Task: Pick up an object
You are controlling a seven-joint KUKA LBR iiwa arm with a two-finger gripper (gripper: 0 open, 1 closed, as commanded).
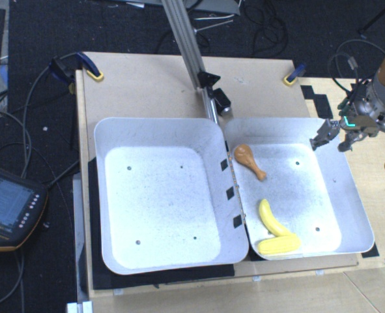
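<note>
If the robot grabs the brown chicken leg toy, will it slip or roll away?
The chicken leg looks smooth and rounded, so it may slip from the gripper. Its fat end and thin handle suggest it would roll in a curve, not straight. It looks stiff, probably light plastic.

Claw (334,135) spread wide, tilted.

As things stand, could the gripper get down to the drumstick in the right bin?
Probably yes. The gripper hangs open over the right bin's far right rim, and the drumstick lies alone near the bin's left wall. Bare floor lies between them; the banana sits nearer the camera, out of the path.
</note>
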